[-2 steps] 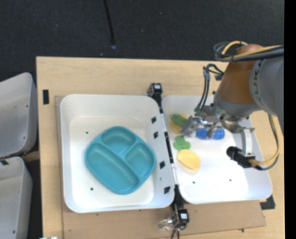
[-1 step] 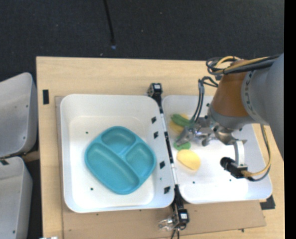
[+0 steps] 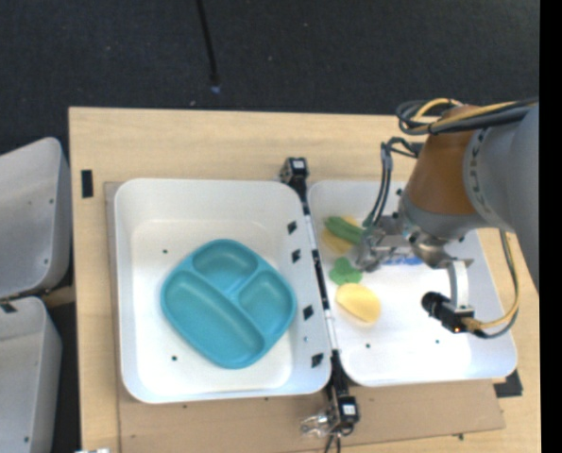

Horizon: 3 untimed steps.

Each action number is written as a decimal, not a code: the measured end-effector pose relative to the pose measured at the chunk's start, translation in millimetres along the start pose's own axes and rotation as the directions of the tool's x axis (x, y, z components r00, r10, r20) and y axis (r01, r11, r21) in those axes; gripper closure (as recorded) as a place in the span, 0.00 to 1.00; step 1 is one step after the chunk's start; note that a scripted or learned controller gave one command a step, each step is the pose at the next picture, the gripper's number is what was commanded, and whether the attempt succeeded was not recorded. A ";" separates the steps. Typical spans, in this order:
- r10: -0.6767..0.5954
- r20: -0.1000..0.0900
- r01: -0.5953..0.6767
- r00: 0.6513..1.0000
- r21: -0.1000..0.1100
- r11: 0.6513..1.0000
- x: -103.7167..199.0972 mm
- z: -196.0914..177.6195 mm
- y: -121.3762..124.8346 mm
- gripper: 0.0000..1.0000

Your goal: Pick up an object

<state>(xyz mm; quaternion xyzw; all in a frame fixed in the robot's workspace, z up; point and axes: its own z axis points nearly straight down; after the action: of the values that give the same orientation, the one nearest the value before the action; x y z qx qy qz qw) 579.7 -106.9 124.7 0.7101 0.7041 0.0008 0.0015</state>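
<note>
1. Two shallow white plastic bins are seen side by side on a light wooden bench (image 3: 214, 140); the right-hand white bin (image 3: 469, 357) serves as the landmark for what follows.
2. The grey arm with its orange band (image 3: 451, 173) is seen over the far part of the right-hand bin, reaching in from the right edge of the view.
3. The two-finger gripper (image 3: 370, 250) is placed low over the left half of the right-hand bin, near the wall shared with the left-hand white bin (image 3: 139, 366).
4. How far the gripper is open cannot be told, since its tip is blurred against the objects beneath it; nothing is clearly seen held.
5. A pale yellow rounded object (image 3: 358, 303) lies on the floor of the right-hand bin, in its left half, just nearer the camera than the gripper and apart from it.
6. A small green object (image 3: 345, 272) lies between the yellow rounded object and the gripper, just beside the gripper's tip; contact cannot be judged.
7. A second green elongated piece (image 3: 340, 226) and a flat yellow piece (image 3: 335, 242) are seen at the far left of the right-hand bin, just beside the gripper.
8. A turquoise compartmented plastic plate (image 3: 229, 302) lies in the left-hand bin, well apart from the gripper.
</note>
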 end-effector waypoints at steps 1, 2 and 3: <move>-0.010 0.000 0.010 1.000 0.001 1.000 -3.9 -52.3 10.7 1.00; -0.010 0.000 0.010 1.000 0.002 1.000 -8.5 -105.9 20.2 1.00; -0.011 -0.001 0.011 1.000 0.002 1.000 -9.5 -119.1 20.8 1.00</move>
<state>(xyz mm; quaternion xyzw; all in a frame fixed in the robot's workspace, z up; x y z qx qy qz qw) 600.0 -116.5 243.9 0.7060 0.7082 0.0004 0.0008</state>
